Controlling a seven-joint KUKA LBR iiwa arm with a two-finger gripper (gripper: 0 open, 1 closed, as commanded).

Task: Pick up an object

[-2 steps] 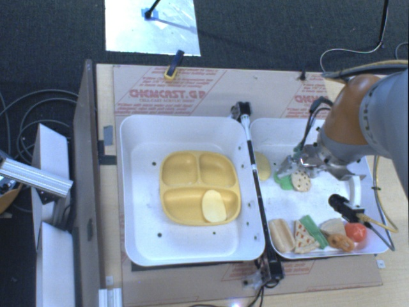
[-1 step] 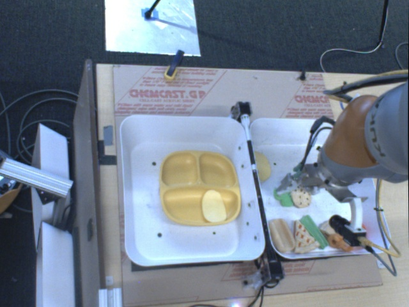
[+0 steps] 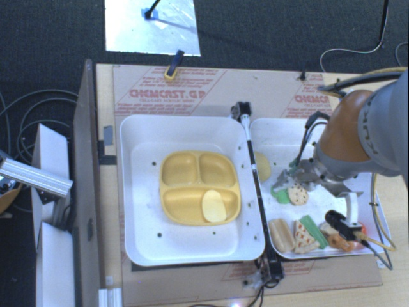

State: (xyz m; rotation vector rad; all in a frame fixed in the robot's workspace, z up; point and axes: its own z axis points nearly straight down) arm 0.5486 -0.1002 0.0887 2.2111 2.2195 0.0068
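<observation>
My gripper (image 3: 289, 183) hangs low over the left half of the right bin (image 3: 275, 139). A round tan cookie (image 3: 298, 196) lies just below and to the right of it, and a small green piece (image 3: 281, 196) lies right under its tip. A pale yellow piece (image 3: 261, 167) rests against the bin's left wall. Near the front edge lie a tan bread roll (image 3: 279, 233), a wedge-shaped slice (image 3: 305, 236), a green stick (image 3: 315, 230) and an orange piece (image 3: 346, 242). Nothing is visibly held.
The left bin (image 3: 147, 139) holds a yellow divided plate (image 3: 198, 187) with a pale yellow oval (image 3: 214, 206) in its front compartment. A black divider bar (image 3: 252, 171) runs between the bins. The arm's body covers the right bin's right side.
</observation>
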